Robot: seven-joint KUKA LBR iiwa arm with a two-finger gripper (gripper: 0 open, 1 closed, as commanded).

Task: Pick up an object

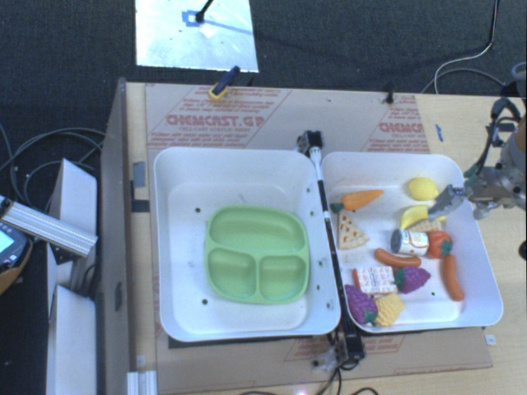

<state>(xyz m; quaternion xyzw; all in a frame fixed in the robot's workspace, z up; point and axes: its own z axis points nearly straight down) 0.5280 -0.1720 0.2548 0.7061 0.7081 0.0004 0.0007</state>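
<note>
The claw [445, 197] hangs over the right bin [484, 303], just above the banana [417, 216] and near the lemon [422, 188]; whether it is spread or pinching anything, I cannot tell. Toy food lies scattered in that bin. A green plate [257, 253] sits in the left bin [177, 245].

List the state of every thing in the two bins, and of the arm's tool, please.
green divided plate: flat in the left bin, compartments bare.
right bin: holding the toy food.
carrot: lying flat, near the divider.
lemon: resting near the far wall.
banana: lying just beside the tool.
sausage: lying flat.
tool: low over the right bin, holding nothing visible.
</note>
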